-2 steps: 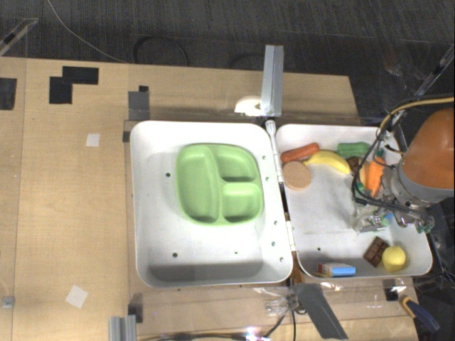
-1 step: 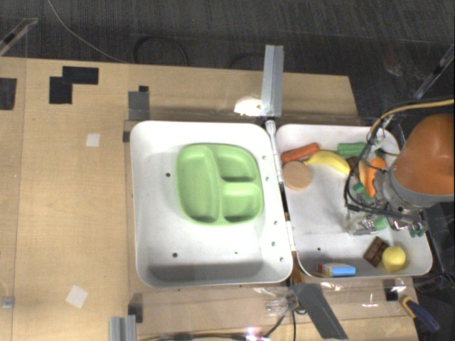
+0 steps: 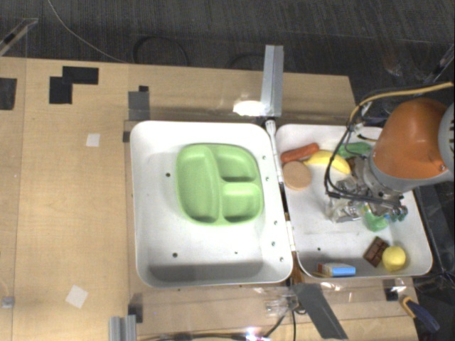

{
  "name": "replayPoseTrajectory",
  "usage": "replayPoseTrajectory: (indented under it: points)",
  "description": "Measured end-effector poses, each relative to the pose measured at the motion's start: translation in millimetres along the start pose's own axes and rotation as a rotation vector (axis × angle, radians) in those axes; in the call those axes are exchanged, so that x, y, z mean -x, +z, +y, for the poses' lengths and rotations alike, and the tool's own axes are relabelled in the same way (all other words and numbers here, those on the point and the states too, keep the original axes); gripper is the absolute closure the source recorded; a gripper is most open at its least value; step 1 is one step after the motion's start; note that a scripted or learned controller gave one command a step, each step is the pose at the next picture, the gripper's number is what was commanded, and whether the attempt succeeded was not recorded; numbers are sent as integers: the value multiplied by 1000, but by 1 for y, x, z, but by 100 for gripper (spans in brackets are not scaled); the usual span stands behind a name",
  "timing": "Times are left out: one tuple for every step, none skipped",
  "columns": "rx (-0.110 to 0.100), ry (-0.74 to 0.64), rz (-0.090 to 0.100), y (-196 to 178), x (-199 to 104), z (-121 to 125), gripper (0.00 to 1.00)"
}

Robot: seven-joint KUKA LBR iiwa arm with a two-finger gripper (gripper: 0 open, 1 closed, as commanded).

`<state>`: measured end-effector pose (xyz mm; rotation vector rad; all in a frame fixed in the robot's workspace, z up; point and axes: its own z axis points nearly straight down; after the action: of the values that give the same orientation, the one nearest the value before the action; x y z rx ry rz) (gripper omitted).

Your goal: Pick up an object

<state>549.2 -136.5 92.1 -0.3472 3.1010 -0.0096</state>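
1. In the right bin [image 3: 313,258], the gripper [image 3: 350,210] is sitting low over the middle of the floor, hanging from the arm [image 3: 411,142] that is reaching in from the right.
2. Gripper state: can't tell, the metal parts are blurring together from this angle. Nothing is visibly sitting between them.
3. Objects crowding the gripper: a green item [image 3: 375,221] is lying just beside it on the right; a yellow banana-like piece [image 3: 328,160] is lying just above it.
4. Further up-left in the same bin: a red sausage [image 3: 300,153] is lying at a slant, with a round tan disc [image 3: 298,177] touching it from below.
5. Near the front edge: a small blue-and-white block [image 3: 336,269], a brown piece [image 3: 375,251], and a yellow ball [image 3: 394,258] touching the brown piece.
6. The arm's orange band is covering the bin's upper right corner; black cables [image 3: 338,163] are looping down over the banana area.
7. The left bin [image 3: 153,190] is holding a green divided tray [image 3: 217,183], well apart from the gripper.
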Motion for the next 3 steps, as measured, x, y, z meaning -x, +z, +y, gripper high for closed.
replayPoseTrajectory:
  points:
    - [-3,-6,-11,-13,4,1,100]
    - [6,-276,6,-70,69,-35,100]
    - [7,-276,7,-69,69,-34,0]
